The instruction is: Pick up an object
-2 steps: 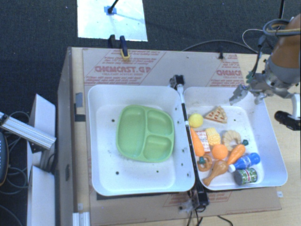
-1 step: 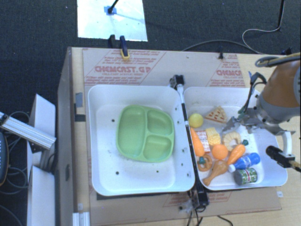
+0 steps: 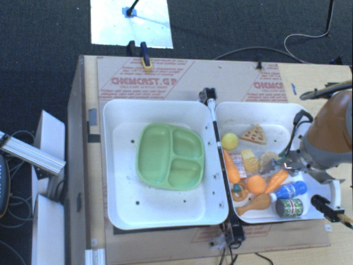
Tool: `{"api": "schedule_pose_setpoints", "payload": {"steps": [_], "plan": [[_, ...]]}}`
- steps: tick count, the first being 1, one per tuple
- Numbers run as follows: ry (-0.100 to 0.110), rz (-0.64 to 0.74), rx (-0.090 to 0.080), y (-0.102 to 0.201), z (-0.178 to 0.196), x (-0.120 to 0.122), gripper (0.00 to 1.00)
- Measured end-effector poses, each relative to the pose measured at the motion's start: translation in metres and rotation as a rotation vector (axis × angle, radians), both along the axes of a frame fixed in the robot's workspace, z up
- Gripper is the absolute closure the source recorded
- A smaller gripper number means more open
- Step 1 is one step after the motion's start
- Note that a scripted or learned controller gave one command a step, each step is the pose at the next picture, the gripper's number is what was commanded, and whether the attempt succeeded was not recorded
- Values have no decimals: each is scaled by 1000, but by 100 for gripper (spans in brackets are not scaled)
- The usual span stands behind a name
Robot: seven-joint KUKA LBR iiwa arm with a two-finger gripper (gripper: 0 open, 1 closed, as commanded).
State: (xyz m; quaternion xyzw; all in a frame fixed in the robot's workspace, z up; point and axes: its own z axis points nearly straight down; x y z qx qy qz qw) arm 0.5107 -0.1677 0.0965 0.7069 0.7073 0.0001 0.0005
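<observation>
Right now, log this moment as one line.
arm: over right white bin | gripper: low among toy food near orange carrot | left bin: green divided plate | grasp: unconfirmed

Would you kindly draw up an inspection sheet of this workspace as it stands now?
Surface: bench covered with printed board, bearing the left bin and the right bin side by side.
Job's things: right bin holds a pizza slice, yellow ball, carrot, orange ball, blue bottle, green can, drumstick.
Clutter: green divided plate in the left bin.
Grippers: gripper low among the toys in the right bin; jaws hidden, no grasp confirmed.
Cables: one cable trails on the floor beyond the bench.
Surroundings: dark carpet, a pale floor panel.
</observation>
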Motion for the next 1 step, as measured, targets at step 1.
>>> {"api": "schedule_pose_setpoints", "payload": {"steps": [1], "plan": [[-4,1,-1,0,11,1,100]]}}
